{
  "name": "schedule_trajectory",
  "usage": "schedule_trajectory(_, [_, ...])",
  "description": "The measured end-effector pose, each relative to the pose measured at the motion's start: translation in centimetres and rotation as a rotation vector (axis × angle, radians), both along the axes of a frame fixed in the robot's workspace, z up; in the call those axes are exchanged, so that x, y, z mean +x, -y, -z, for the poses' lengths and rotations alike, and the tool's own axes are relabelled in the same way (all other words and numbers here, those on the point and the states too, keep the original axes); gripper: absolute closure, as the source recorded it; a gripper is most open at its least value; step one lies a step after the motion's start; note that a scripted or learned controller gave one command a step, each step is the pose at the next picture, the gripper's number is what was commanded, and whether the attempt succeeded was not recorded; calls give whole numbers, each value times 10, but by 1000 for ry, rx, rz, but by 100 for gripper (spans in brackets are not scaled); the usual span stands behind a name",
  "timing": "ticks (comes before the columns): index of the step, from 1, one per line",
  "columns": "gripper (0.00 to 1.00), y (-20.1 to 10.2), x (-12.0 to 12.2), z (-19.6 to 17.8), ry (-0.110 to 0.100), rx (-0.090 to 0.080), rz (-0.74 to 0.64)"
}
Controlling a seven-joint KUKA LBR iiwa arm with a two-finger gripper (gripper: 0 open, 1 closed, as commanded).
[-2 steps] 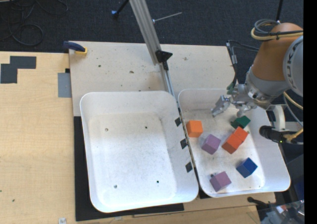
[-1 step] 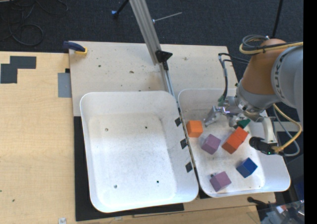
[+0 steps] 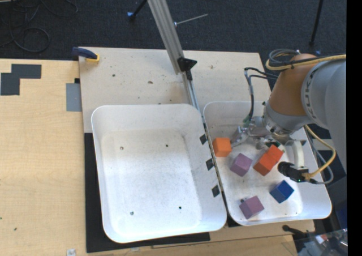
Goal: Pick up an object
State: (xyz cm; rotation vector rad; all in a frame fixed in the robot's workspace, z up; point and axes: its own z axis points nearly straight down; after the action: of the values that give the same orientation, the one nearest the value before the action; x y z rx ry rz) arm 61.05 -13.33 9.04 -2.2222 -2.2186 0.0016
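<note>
Left bin (image 3: 113, 136) sits beside right bin (image 3: 317, 207), which holds orange cube (image 3: 222, 146), two purple cubes (image 3: 241, 164) (image 3: 251, 206), red-orange block (image 3: 267, 160), blue cube (image 3: 281, 191). End effector (image 3: 253, 132) low above them; finger state: cannot tell.

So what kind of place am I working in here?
Likely a robotics lab test bench: two white bins on a plywood bench, coloured blocks such as the blue one, loose cables on dark carpet.
</note>
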Motion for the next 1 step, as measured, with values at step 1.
schedule_trajectory(1, [100,1,0,-11,0,1,5])
